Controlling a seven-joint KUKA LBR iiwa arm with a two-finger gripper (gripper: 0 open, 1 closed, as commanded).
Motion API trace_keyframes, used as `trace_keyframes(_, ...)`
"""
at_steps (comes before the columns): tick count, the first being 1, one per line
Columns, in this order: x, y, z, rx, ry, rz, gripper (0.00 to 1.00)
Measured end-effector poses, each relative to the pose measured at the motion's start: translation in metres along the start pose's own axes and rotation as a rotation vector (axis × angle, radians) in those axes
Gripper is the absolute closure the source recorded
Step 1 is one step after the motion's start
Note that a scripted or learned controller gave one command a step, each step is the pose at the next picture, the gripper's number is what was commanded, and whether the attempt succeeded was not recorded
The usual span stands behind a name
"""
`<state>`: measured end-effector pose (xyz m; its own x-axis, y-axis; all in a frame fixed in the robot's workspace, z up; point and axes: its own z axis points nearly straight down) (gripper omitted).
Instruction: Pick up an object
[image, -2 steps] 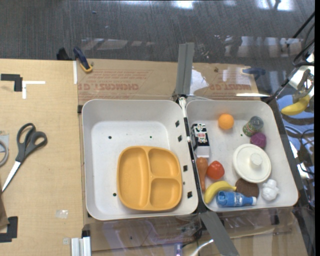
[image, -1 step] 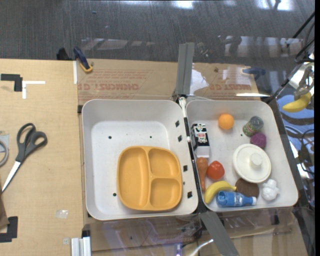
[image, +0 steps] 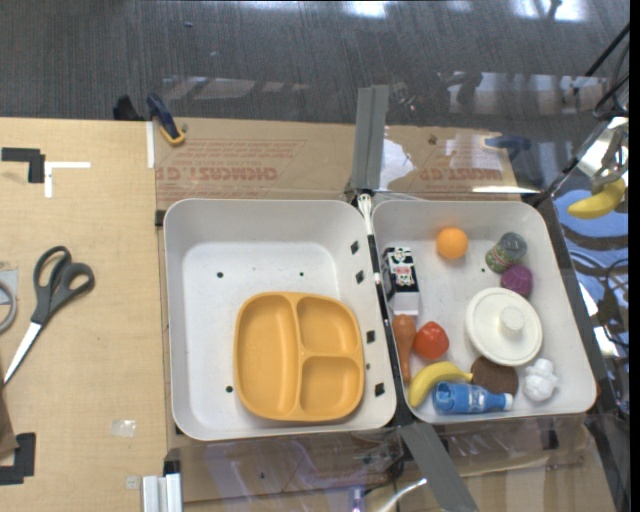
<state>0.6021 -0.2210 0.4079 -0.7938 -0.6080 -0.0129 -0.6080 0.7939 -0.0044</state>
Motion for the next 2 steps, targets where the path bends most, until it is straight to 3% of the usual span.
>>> trace_keyframes(1, -0.001, -0.001, -0.009, 0.002, -0.005, 0.002, 1.00)
trace_keyframes(2, 0.046, 0.035, 0.006, -0.006, 0.009, -0.296, 1.00)
